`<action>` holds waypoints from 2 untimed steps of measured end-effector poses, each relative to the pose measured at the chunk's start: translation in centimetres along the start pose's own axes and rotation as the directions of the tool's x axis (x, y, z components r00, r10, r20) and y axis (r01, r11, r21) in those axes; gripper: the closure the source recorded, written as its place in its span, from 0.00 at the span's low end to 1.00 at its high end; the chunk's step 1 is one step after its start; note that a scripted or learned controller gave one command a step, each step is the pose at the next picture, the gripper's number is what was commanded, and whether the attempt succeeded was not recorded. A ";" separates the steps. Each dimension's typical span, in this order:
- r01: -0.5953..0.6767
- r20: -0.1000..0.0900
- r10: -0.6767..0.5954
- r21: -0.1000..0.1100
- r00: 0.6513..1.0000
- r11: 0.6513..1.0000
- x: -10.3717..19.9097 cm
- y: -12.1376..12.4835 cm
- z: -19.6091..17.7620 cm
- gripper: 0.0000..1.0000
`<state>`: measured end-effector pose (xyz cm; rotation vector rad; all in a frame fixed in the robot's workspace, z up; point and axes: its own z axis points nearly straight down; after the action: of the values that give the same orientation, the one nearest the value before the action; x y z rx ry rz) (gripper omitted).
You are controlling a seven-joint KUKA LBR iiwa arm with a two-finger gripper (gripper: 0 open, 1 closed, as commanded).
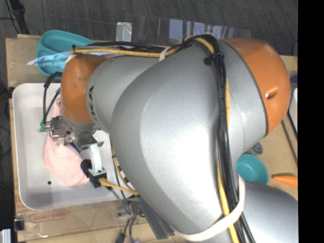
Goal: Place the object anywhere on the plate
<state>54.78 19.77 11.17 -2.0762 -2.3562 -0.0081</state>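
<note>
The bulky grey arm with its orange band (202, 135) is reaching in from the right and covering most of the bench, hiding nearly all of the right-hand bin and the near right corner of the shallow white left bin (23, 151). Its wrist is hanging over the left bin, and the gripper (63, 133) is lying beneath that wrist, so its state cannot be told from this slanted view. A soft pink plate-like shape (61, 161) is lying on the left bin's floor, its upper and right parts tucked under the wrist; whether any object is resting on it cannot be made out. Small green and blue bits are peeking out beside the wrist, too small to name.

The left and near walls of the left bin are showing, with a bare strip of white floor running along them. A small dark speck is sitting on that floor near the pink shape.

A teal plastic scoop-shaped item (58, 44) is lying beyond the left bin's far edge. At the right, a teal round bowl (253, 168) and an orange carrot-like piece (284, 178) are peeking out past the arm. The bench is tan, and dark carpet is stretching behind it.
</note>
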 end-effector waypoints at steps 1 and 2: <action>0.212 0.004 -0.212 0.005 0.977 0.977 -6.1 2.6 -8.3 1.00; 0.107 0.004 -0.107 0.006 0.994 0.994 -15.7 5.3 -9.8 1.00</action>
<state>61.97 4.80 20.93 -1.9473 -2.4636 0.0031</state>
